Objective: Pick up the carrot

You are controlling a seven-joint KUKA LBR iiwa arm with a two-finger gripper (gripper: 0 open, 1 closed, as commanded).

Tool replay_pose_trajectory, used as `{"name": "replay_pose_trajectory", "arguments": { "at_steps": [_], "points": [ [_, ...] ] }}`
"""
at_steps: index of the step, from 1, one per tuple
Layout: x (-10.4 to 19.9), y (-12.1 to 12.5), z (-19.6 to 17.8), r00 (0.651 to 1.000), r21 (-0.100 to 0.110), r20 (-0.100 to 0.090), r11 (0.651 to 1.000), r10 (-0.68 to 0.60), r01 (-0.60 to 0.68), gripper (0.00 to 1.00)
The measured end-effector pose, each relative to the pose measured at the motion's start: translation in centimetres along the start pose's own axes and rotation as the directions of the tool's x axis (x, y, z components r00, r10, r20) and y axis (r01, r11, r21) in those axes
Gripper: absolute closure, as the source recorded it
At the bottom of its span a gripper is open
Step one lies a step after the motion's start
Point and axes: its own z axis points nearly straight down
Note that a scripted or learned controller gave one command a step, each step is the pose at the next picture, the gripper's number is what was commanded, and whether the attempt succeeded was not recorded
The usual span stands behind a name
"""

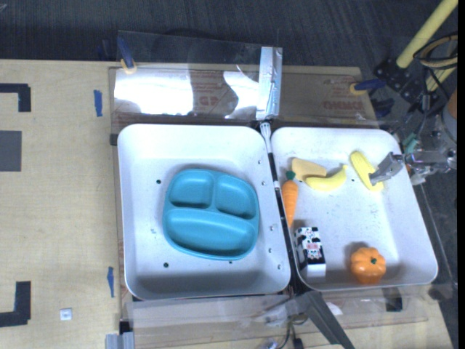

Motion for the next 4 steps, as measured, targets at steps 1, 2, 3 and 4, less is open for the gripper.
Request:
{"name": "replay_pose_trajectory", "arguments": {
  "at_steps": [1,2,3,4],
  "points": [
    [4.4,1.3,14.2,0.990,-0.007,0.002,0.990,-0.138,0.138,0.00],
    [8.4,-5.3,14.3,0.990,-0.016,0.013,0.990,-0.140,0.140,0.00],
    [8.6,-5.3,13.4,0.990,-0.016,0.009,0.990,-0.141,0.141,1.00],
    [14.3,-6.3,3.4,0.992,-0.003,0.000,0.992,0.124,-0.124,1.00]
  ]
}}
